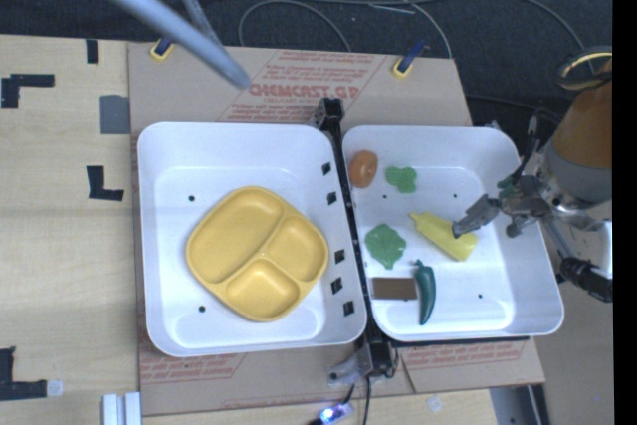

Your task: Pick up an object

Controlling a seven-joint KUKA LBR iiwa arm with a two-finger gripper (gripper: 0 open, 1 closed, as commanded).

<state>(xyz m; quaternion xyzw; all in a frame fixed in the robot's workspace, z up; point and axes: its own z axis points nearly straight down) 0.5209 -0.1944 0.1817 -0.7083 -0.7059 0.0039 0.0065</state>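
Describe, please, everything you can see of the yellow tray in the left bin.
The yellow tray is a rounded-square plate that looks like smooth plastic, divided by raised ridges into three compartments: one large and two smaller. Nothing lies in them. It lies flat, turned at an angle to the walls, near the middle of the left bin and resting on its white floor. It touches nothing else; the gripper is over the right bin, far from it.

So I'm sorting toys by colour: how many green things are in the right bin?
3. One small leafy piece near the bin's top, a bigger leafy piece mid-left, and a dark green pepper near the bottom edge. None looks hidden.
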